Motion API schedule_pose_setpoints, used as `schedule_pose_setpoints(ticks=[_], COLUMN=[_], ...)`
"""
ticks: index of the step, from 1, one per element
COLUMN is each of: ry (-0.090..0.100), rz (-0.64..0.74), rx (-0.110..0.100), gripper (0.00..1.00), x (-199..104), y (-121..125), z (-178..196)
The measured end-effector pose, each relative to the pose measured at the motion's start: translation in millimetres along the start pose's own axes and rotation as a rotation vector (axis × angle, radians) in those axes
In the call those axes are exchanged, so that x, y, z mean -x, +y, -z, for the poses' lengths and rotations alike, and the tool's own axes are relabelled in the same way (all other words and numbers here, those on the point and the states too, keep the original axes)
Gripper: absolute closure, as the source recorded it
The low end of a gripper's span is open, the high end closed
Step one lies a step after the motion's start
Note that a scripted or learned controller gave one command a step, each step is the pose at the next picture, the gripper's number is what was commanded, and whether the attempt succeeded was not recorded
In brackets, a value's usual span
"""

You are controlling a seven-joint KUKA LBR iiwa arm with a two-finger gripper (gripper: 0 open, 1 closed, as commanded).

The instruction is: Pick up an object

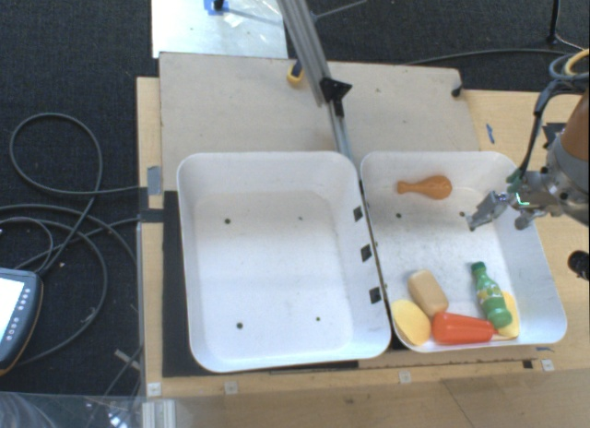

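Note:
The right bin (530,251) holds several toy foods. A brown drumstick (426,187) lies near its far wall. Along the near wall sit a tan block (428,291), a yellow piece (412,322), an orange-red vegetable (461,327) and a green bottle (490,295) lying on another yellow piece (510,317). My gripper (498,218) hangs over the right side of this bin, to the right of the drumstick and above the bottle in the image. Its fingers are open with nothing between them.
The left bin (198,232) lies beside the right one, with a divider edge (367,251) between them. A grey pole (309,39) slants across the back of the bench. Cables (55,186) and a tablet (14,311) lie on the floor at left.

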State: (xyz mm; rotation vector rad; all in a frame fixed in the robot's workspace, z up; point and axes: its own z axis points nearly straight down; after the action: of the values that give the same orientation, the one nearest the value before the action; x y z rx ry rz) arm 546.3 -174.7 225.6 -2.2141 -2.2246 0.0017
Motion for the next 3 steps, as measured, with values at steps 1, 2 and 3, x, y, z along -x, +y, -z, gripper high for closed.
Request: schedule_pose_setpoints(ticks=[1, 2, 3], ry=[-0.001, 0.0, 0.001], rz=[-0.001, -0.003, -0.004], rx=[0.004, 0.0, -0.002], gripper=[0.0, 0.0, 0.0], x=[0, -7, -12], y=[1, -1, 0], z=[2, -42, -104])
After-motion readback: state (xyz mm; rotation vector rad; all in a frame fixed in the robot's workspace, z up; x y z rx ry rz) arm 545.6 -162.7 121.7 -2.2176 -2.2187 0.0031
